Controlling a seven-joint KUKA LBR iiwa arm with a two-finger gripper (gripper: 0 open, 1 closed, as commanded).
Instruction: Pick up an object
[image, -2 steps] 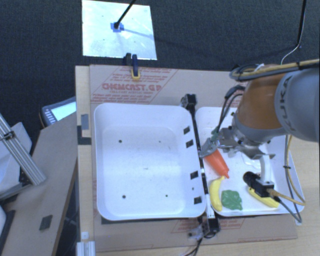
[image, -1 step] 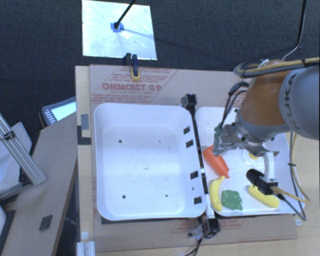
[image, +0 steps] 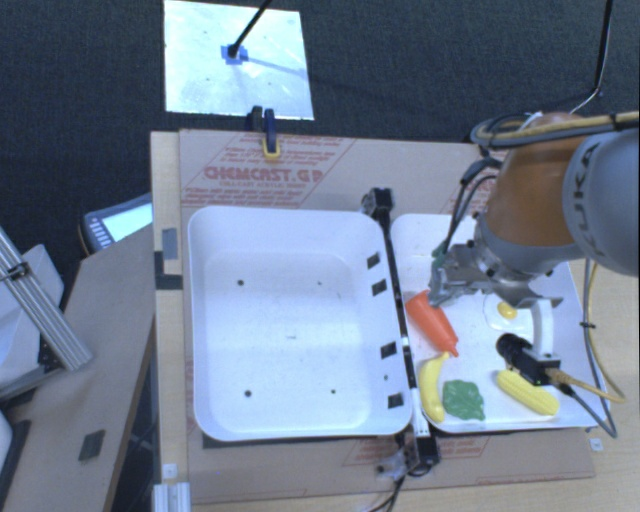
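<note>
- Arm (image: 560, 190): reaches in from the right, wrist low over the right bin (image: 415, 235).
- Left bin (image: 290, 230): sits beside the right bin.
- Claw (image: 443, 283): over the upper end of the carrot (image: 433, 322); cannot tell whether it is spread or pressed together, or whether it touches the carrot.
- Carrot: lies in the right bin by the divider.
- Banana (image: 431, 388), green piece (image: 463, 399), corn cob (image: 528, 391): along the bin's near edge.

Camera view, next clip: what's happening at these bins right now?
The arm's gripper is down in the right bin, right above the top end of the orange carrot. A banana, a green piece and corn lie nearer the front. Nothing is visibly lifted yet.
</note>
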